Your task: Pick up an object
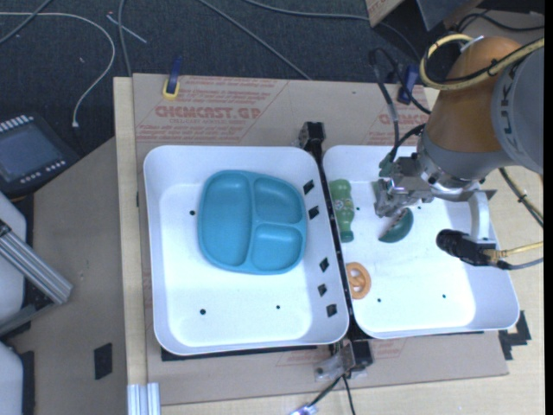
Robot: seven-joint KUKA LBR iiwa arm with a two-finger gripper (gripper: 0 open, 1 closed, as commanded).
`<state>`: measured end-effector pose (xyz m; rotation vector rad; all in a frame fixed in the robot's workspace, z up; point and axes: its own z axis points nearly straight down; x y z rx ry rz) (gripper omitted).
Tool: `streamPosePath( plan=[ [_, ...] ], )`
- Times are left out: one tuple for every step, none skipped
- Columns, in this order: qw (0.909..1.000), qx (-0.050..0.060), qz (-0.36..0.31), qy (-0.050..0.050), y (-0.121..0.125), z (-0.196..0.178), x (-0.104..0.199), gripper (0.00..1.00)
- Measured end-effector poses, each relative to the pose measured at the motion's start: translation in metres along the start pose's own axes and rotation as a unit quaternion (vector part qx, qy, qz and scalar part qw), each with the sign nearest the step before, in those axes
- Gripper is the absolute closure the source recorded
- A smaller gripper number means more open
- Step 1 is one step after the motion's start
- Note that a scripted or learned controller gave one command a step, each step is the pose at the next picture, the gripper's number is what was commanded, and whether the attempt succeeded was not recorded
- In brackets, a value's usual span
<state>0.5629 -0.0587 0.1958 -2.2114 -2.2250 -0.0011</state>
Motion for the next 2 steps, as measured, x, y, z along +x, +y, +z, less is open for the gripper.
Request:
streamPosePath(
  plan=[
    [1.0000, -0.001, 0.000, 0.000, 0.004, 0.002, 0.051, 1.00],
    [1.0000, -0.002, 0.000, 0.000, 0.006, -0.016, 0.101, 1.00]
  ],
)
